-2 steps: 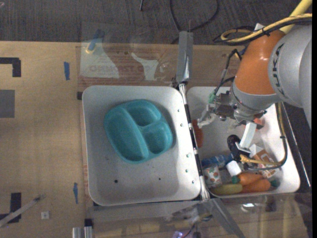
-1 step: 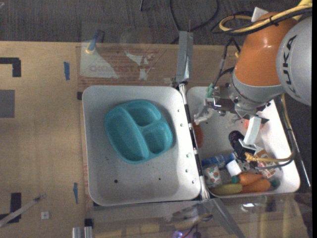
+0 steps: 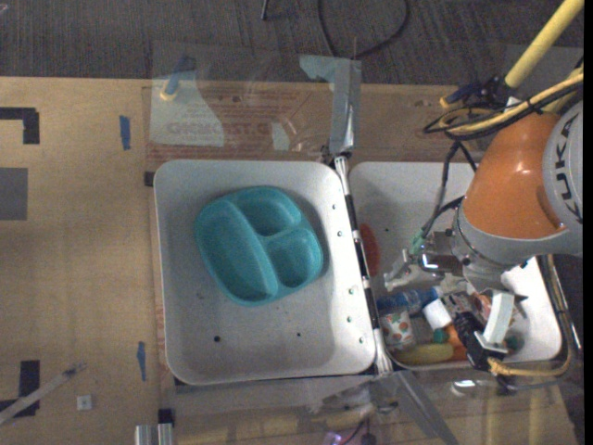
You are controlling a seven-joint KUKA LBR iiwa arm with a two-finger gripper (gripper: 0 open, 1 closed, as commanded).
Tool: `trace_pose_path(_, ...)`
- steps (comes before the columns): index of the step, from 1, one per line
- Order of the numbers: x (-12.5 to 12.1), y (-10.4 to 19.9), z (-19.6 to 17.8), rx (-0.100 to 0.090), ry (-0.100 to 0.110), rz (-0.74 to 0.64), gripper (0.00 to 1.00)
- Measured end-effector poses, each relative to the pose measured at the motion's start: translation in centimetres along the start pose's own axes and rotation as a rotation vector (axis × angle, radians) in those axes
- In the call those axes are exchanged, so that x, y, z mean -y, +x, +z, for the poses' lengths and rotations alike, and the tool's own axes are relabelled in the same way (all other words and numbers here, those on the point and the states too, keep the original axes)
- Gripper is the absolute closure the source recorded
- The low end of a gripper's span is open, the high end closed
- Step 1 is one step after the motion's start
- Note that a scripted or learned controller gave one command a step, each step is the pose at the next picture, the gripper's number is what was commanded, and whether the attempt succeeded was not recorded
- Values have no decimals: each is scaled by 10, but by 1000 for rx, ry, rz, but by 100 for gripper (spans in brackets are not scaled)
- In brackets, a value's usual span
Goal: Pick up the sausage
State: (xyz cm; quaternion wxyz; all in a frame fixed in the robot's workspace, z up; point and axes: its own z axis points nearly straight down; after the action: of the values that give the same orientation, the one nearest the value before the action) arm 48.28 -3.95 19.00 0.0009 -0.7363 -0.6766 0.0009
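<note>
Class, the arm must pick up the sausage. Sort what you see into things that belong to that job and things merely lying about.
Belongs to the job:
- slim red-orange sausage, by the right bin's left wall
- claw

Lying about:
- teal three-compartment plastic plate, in the left white bin
- small patterned cup
- yellow banana-like toy

Arm [image 3: 519, 193]: cut off at the right frame edge.
Right bin [image 3: 398, 193]: lower right part hidden by the arm.
Small items [image 3: 435, 327]: partly covered, not identifiable.

red sausage [image 3: 369, 247] along right bin's left wall
</note>
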Motion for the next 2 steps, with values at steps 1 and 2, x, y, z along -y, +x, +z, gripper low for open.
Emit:
trace_pose_path(1,7,46,6,-1,1,-194,0)
trace_pose_path(2,1,-30,6,0,-2,-252,0)
